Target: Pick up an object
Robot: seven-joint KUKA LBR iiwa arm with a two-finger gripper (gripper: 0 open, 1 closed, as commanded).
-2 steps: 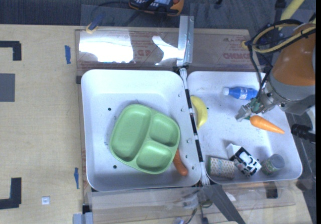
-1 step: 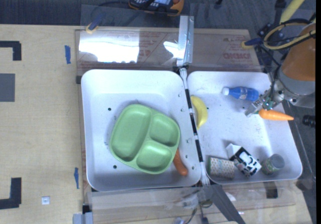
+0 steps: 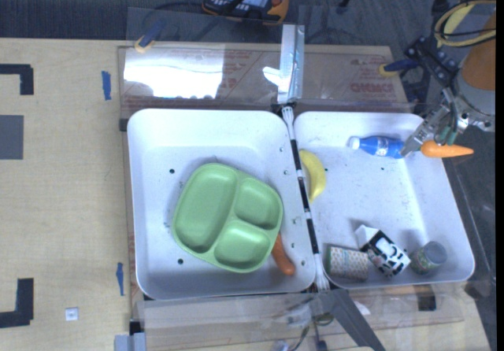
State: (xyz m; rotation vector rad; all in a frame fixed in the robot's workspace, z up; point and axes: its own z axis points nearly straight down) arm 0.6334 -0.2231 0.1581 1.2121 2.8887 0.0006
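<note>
- Here, the gripper (image 3: 431, 139) sits at the right rim of the right bin (image 3: 441, 200), low under the grey-and-orange arm (image 3: 480, 74) that comes in from the right.
- Whether its fingers are spread or closed cannot be told; they are small and blurred.
- A carrot (image 3: 447, 150) lies just beside the fingers, on the bin's right rim; it is unclear whether it is gripped or merely touching.
- A blue-and-white bottle (image 3: 376, 145) lies on its side in the right bin, its end touching or nearly touching the fingers.
- A banana (image 3: 314, 172) lies along the right bin's left wall.
- At the right bin's near edge sit a patterned cup (image 3: 348, 261) on its side, a black-and-white box (image 3: 385, 252) and a small can (image 3: 430, 256).
- The left bin (image 3: 150, 184) holds a green divided plate (image 3: 227, 216), with an orange item (image 3: 283, 256) tucked at its near right edge.
- Both bins rest on the wooden worktop (image 3: 55, 184).
</note>
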